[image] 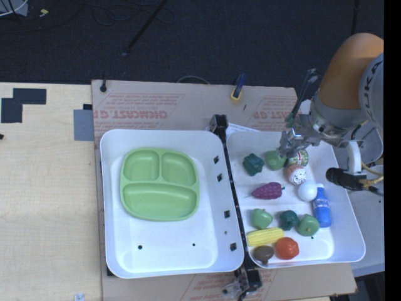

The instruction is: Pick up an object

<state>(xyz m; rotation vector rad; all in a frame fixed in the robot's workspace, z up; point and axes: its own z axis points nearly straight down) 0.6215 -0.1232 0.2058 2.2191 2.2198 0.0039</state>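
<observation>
The right bin (351, 243) holds several toy foods. My gripper (292, 147) hangs low over its far side, just above a light green fruit (274, 161) and a red, white and green striped piece (299, 158). A dark green pepper (253, 163) lies left of them. Purple grapes (267, 191) lie in the middle, a white egg (307, 191) and a blue bottle (321, 207) to the right. Nearer the front are a green pepper (262, 218), a green apple (307, 225), yellow corn (265, 236) and a red tomato (287, 248). I see nothing lifted from the bin.
The left bin (125, 249) holds a green divided plate (160, 184). A black divider (229, 193) runs between the bins. A black handle-like part (344, 179) juts over the right bin's right rim. The grey arm (351, 74) rises at the upper right.
</observation>
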